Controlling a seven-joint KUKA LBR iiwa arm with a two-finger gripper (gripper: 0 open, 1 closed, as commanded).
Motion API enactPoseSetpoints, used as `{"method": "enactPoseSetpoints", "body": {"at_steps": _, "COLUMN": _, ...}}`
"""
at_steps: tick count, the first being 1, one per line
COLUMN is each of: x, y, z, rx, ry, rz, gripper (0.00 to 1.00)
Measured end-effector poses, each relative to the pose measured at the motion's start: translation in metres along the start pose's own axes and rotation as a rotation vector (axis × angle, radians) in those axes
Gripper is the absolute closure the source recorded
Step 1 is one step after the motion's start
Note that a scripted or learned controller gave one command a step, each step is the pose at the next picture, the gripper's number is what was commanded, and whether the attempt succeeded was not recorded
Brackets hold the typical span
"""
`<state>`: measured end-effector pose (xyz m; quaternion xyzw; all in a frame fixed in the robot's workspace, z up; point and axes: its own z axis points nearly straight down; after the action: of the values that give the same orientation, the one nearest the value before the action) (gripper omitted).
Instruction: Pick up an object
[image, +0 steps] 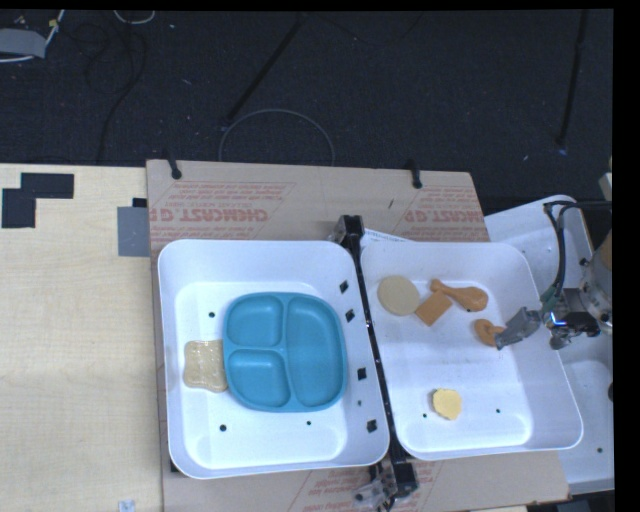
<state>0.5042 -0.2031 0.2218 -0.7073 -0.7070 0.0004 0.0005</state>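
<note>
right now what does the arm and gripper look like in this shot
At the right edge, the small grey metal gripper has a dull, angular tip. Behind it sits a cluttered wrist block with a tiny blue spot, and a thin black cable loops above it. The arm itself is mostly cut off.

Blue plate (283, 351), white bins (186, 268), yellow & tan bits (447, 404).

You see the scene under even, rather soft light from above. The two white bins (200, 270) are the brightest parts and look a little washed out, but without strong glare. Shadows are weak and short; a faint one lies under the blue plate (283, 352). The dark floor (300, 70) at the top is dim and shows few details. The whole picture is slightly soft and grainy, and small things are not sharp.
</note>
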Motion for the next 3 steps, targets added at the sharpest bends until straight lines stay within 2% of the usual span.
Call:
{"method": "enactPoseSetpoints", "body": {"at_steps": 1, "x": -0.007, "y": 0.003, "z": 0.057, "rx": 0.007, "ry": 0.003, "rz": 0.0, "gripper": 0.0}}
{"method": "enactPoseSetpoints", "body": {"at_steps": 3, "x": -0.007, "y": -0.001, "z": 0.135, "rx": 0.001, "ry": 0.001, "rz": 0.0, "gripper": 0.0}}
